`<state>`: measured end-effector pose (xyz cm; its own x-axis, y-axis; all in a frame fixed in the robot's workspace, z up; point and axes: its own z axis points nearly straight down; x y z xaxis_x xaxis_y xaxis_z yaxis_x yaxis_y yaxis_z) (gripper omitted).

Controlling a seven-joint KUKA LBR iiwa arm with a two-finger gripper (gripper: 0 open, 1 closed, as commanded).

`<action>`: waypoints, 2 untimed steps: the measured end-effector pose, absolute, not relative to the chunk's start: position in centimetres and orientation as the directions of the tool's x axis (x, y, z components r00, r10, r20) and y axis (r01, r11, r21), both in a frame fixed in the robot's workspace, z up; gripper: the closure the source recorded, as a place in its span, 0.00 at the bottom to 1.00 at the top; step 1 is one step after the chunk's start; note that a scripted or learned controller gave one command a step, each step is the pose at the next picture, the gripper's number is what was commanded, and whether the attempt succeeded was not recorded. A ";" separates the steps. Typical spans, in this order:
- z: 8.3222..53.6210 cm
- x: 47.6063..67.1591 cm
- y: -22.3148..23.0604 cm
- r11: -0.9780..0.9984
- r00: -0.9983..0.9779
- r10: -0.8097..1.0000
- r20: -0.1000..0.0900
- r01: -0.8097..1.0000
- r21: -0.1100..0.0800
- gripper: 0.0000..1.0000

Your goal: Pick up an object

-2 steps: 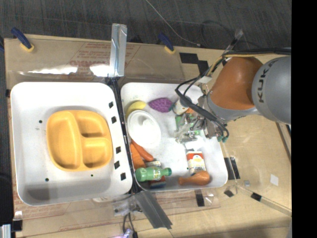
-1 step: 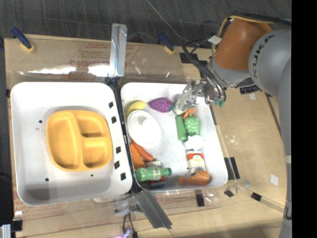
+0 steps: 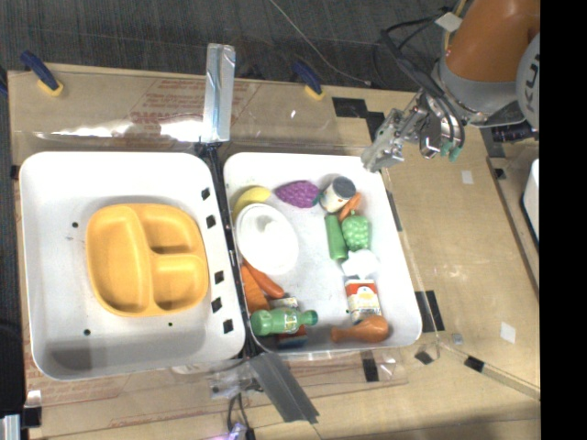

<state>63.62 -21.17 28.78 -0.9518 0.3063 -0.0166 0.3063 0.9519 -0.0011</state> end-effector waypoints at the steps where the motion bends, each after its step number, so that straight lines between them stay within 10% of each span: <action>1: 14.8 62.3 -13.3 1.000 -1.000 0.016 0.003 0.016 0.002 1.00; 2: 26.5 65.8 -15.8 0.999 -0.999 0.037 -0.013 0.038 -0.004 1.00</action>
